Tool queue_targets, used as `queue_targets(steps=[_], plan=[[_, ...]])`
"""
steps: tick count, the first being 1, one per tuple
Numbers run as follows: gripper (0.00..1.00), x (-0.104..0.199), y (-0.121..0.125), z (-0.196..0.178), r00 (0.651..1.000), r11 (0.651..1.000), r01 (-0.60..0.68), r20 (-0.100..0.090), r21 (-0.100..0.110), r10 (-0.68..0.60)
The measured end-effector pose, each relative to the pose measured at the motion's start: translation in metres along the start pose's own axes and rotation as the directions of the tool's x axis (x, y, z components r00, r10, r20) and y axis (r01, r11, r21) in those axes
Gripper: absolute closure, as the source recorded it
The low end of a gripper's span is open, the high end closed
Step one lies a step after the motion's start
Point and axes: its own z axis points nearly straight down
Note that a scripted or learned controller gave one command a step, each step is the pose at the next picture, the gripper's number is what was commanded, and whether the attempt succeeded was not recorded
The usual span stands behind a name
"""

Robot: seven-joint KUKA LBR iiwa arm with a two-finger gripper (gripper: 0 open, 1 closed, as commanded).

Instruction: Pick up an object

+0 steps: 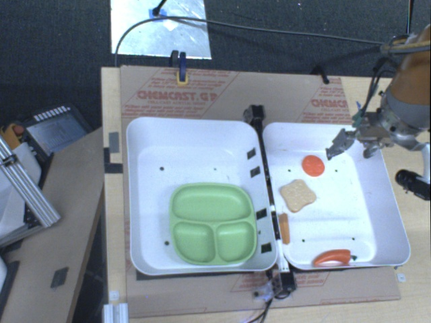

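Camera view. My tool [350,142]: above the right bin [380,200], near its far right corner, clear of all items; whether it is apart or together I cannot tell. Nearest item: orange disc [313,165], just left of and below my tool. Next: tan slice [297,195], further down-left. Others: orange stick [284,228] by the divider; red piece [332,257] at the near wall. Left bin [148,180]: green tray [213,223].

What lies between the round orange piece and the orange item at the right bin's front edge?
In the camera view, the tan bread-shaped piece lies between the round orange piece and the orange item, slightly left of that line.
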Motion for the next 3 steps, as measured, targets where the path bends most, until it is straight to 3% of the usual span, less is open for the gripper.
queue_targets(steps=[1,3], plan=[[0.00,0.000,0.002,-0.005,1.000,1.000,0.002,0.002,-0.010,-0.002],[0.00,-0.004,-0.003,0.098,1.000,1.000,0.000,0.001,-0.004,0.000]])
